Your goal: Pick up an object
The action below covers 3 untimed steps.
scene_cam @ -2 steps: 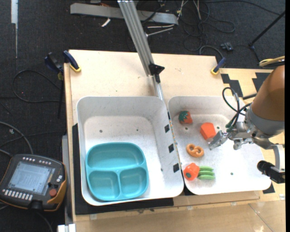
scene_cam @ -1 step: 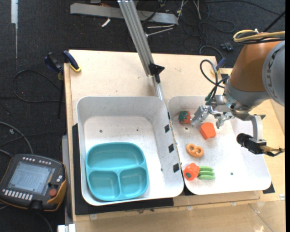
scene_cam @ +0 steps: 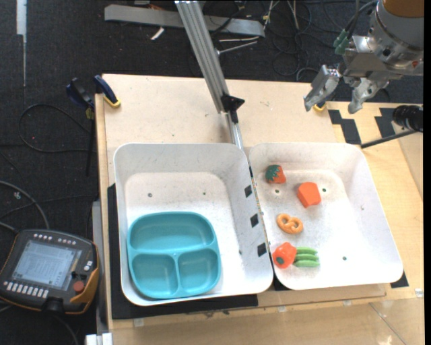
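A teach pendant (scene_cam: 48,269) with a grey screen lies on the dark floor at about 8 o'clock in the camera view, just off the table's (scene_cam: 168,111) left edge. At the table's 10 o'clock corner sits a blue and yellow clamp (scene_cam: 101,92). The left bin (scene_cam: 135,165) holds a teal divided tray (scene_cam: 174,254) toward its 6 o'clock side, with one long compartment at the far side and two smaller ones nearer the camera. A slanted metal pole (scene_cam: 209,57) runs from 12 o'clock down to the seam where the two bins meet. The right bin (scene_cam: 363,222) holds four small toy foods, all in its left half. At its 11 o'clock lies a strawberry (scene_cam: 275,174) with a green top; just to the strawberry's 4 o'clock, and apart from it, sits an orange block (scene_cam: 309,194). At the block's 7 o'clock lies a small pretzel (scene_cam: 289,223), and toward the bin's 7 o'clock an orange pepper (scene_cam: 284,255) touches a green pea pod (scene_cam: 306,258) on its right. The jaws (scene_cam: 339,94) hang high at 1 o'clock in the view, over bare table beyond the right bin's far rim and well apart from every toy; they stand spread wide with nothing between them, under the grey wrist and its orange band (scene_cam: 406,7).
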Each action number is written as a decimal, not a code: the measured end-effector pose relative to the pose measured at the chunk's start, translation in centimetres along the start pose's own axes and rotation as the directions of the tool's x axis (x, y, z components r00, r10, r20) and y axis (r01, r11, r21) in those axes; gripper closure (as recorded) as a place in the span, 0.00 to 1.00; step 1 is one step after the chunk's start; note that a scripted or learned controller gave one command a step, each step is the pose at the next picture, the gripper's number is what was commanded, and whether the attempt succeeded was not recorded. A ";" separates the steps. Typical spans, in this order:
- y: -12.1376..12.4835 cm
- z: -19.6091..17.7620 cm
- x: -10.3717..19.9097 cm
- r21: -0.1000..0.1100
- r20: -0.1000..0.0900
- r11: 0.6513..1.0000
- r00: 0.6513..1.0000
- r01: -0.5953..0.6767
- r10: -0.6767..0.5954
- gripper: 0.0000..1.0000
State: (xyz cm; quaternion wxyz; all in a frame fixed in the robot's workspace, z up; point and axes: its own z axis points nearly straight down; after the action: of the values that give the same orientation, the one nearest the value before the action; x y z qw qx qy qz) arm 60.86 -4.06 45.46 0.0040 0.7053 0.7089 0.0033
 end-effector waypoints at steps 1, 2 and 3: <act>6.4 -9.1 3.9 -0.001 0.001 1.000 1.000 0.002 -0.002 0.00; 6.3 -8.7 3.7 0.010 0.000 1.000 1.000 -0.002 0.002 0.00; 6.3 -8.7 3.7 0.010 0.000 1.000 1.000 -0.002 0.002 0.00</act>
State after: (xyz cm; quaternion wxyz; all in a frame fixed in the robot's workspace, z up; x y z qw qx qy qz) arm 67.03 -0.34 54.20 0.0002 0.7061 0.7081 -0.0002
